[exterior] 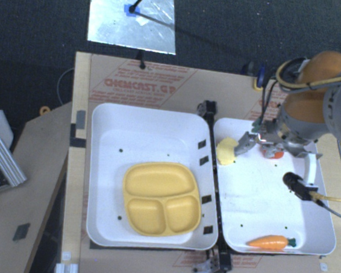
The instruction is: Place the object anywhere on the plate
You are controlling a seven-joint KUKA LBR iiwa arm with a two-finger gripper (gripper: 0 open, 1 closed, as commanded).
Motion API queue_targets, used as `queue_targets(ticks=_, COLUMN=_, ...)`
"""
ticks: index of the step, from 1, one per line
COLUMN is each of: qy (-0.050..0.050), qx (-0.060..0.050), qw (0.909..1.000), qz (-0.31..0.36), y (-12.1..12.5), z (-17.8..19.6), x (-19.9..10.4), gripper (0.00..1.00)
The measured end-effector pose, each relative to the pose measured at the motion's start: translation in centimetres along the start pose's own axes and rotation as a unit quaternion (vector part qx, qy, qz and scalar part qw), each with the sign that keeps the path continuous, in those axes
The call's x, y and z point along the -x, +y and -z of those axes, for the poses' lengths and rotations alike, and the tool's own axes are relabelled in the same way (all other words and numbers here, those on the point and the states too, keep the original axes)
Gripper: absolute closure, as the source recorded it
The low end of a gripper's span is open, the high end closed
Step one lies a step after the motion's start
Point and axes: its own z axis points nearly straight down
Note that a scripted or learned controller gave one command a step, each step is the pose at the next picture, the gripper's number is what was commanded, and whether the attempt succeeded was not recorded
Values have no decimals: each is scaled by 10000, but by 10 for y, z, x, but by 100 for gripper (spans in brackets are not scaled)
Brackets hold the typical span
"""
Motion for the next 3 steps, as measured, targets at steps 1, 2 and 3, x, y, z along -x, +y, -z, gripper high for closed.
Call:
queue_targets(ticks=1, qy=0, qx=0, qw=10000, qz=-4, y=-3, z=-42, x=0, gripper=0)
queue_targets(ticks=2, qy=-1, qx=4, qw=10000, qz=-5, y=-3, z=-83, x=0, gripper=0)
queue_targets(ticks=3, qy=-7, qx=27, qw=10000, qz=-5, y=-1, z=-70, x=1, gripper=100)
